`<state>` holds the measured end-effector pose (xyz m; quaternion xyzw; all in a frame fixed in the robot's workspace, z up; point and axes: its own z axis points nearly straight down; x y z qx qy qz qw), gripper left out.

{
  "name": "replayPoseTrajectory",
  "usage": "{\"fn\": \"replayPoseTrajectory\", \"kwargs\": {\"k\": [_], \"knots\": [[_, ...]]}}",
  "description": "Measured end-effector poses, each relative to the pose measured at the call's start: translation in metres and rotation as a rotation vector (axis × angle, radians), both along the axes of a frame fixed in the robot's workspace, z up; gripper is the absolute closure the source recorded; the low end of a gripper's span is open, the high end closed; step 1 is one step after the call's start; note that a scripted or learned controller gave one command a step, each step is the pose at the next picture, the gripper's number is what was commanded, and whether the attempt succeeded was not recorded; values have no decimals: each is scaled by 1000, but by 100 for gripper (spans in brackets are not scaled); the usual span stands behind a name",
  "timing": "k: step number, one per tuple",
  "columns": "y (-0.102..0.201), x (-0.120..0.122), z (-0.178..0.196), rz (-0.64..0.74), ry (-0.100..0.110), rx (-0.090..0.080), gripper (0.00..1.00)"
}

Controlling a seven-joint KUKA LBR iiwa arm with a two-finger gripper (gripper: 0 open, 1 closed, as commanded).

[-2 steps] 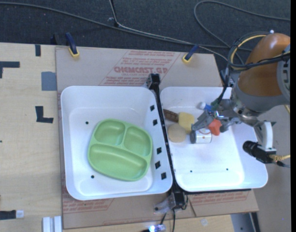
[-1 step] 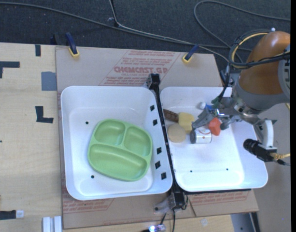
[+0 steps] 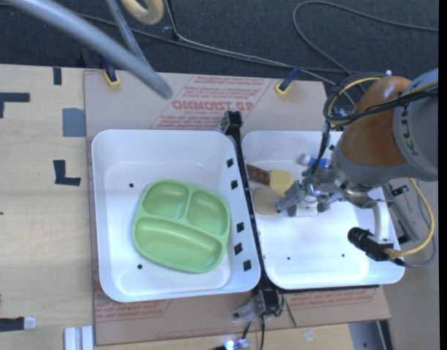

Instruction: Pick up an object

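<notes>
Grey two-finger gripper (image 3: 294, 200) low in right white bin (image 3: 318, 265), beside yellow-tan flat piece (image 3: 279, 183). Jaw state: cannot tell. Reach step; next needs clean closure on piece, then lift.

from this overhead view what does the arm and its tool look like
The arm is bulky and rounded, grey, with a glossy orange band above the wrist. Black cables loop beside the band, and a yellowish hose curves along its lower right by a black fitting. The tool is a small grey metal assembly with a touch of blue at its top.
</notes>
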<state>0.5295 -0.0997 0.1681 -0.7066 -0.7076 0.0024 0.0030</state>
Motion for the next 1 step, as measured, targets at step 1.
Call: {"fn": "replayPoseTrajectory", "kwargs": {"k": [1], "knots": [[-3, 1, -64, -1, -1, 0, 0]]}}
